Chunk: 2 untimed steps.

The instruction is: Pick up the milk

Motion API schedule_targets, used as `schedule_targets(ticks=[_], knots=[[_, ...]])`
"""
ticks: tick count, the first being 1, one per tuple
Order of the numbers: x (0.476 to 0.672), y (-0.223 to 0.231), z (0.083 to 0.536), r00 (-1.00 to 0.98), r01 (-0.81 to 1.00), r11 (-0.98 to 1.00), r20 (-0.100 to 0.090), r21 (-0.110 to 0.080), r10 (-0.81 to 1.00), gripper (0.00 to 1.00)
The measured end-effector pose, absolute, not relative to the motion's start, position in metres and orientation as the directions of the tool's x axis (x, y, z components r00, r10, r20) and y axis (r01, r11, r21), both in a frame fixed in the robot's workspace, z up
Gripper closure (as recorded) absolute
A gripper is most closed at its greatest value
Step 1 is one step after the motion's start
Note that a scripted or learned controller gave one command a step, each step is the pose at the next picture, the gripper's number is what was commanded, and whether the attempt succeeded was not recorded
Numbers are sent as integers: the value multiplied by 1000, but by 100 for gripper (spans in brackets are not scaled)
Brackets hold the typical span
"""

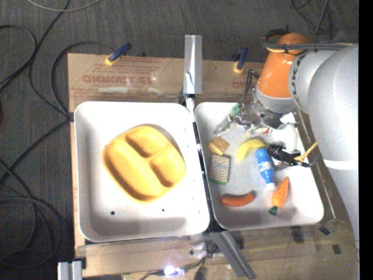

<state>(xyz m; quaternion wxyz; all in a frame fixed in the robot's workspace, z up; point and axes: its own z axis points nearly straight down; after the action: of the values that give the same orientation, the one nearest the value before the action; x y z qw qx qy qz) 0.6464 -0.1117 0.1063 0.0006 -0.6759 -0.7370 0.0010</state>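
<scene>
Two shallow white bins are sitting side by side on a bench, seen from above at a slant. The left bin (87,174) is holding a yellow divided plate (144,162), lying near its middle. The right bin (315,212) is holding a loose scatter of toy groceries: a small tan block (219,146) beside a speckled grey-green sponge-like piece (220,168), a yellow banana (249,147), a red sausage (237,199), an orange carrot (280,193), and a white bottle with a blue label (265,167), which is most likely the milk. The bottle is lying flat near the bin's centre, just beside the banana and near the carrot, so a grasp is probably having to come from above, across its narrow body.

The grey arm with its orange band (280,74) is reaching in from the right and hanging over the bin's far end. The gripper (252,120) is hovering there, apart from the bottle and holding nothing between its fingers; how wide they are standing is not something the view lets one tell. The pick appears not yet begun.
</scene>
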Motion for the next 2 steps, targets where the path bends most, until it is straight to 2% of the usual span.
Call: schedule_targets(ticks=[1,2], knots=[[647,-112,106,-86,996,86,-1,-2,996,0],[659,-86,189,271,963,-271,-4,-2,963,0]])
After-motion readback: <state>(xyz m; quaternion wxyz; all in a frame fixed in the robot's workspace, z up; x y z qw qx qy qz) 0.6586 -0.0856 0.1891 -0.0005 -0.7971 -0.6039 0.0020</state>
